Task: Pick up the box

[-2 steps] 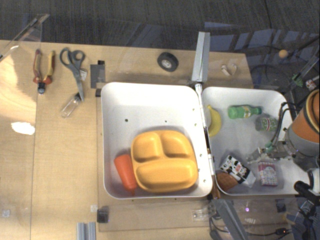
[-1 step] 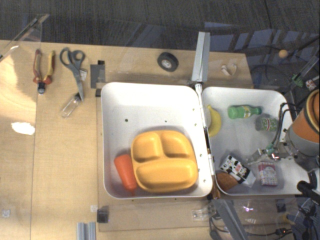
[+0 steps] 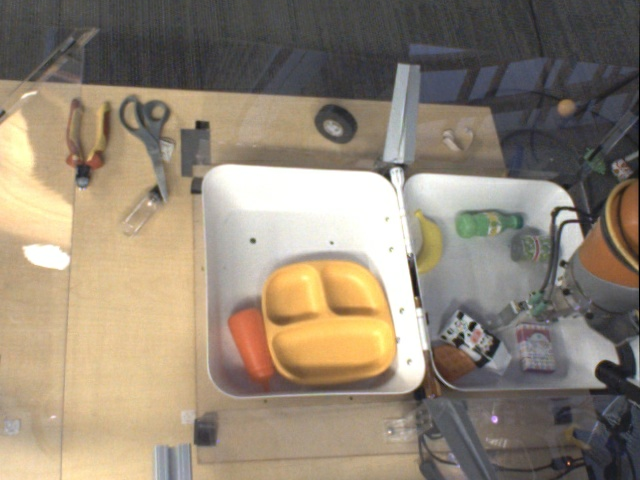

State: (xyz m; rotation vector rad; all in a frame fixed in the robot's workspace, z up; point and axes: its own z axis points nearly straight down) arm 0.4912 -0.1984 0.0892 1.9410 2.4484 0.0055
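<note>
A small black-and-white patterned box [image 3: 470,336] lies tilted in the front part of the right bin [image 3: 480,193]. Just right of it lies a small white-and-red carton [image 3: 535,349]. The arm with its orange band [image 3: 618,238] reaches in from the right. My gripper [image 3: 537,306] is low over the bin, just above the white-and-red carton and a little right of the patterned box. Nothing shows as held in it.
The right bin also holds a banana [image 3: 428,241] at its left wall, a green bottle [image 3: 488,224], a small grey item [image 3: 527,245] and a brown round item [image 3: 455,363]. The left bin [image 3: 290,198] holds a yellow divided tray [image 3: 327,320] and an orange carrot-like object [image 3: 250,345].
</note>
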